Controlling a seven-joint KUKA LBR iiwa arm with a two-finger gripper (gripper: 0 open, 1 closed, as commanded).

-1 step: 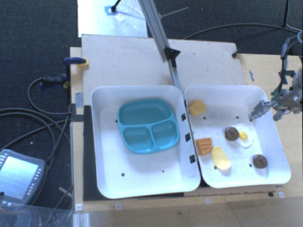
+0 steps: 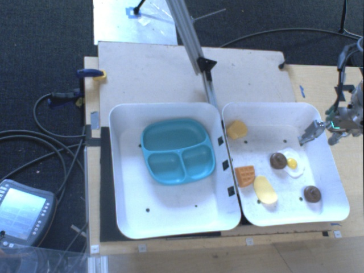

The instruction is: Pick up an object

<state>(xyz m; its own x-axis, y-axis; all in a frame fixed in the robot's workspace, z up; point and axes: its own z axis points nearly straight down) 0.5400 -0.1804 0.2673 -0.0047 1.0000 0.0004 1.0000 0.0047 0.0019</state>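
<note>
Two brown doughnuts (image 2: 312, 194), perhaps chocolate.

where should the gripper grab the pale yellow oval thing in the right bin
Take the pale yellow oval piece across its narrow width, coming straight down. It lies flat with its long axis roughly up-down in view; the orange block sits close at its upper left, so mind that finger.

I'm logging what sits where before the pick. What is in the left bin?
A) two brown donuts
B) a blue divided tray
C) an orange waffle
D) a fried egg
B: the blue divided tray lies alone in the left bin, while the small food items sit in the right bin.
</note>
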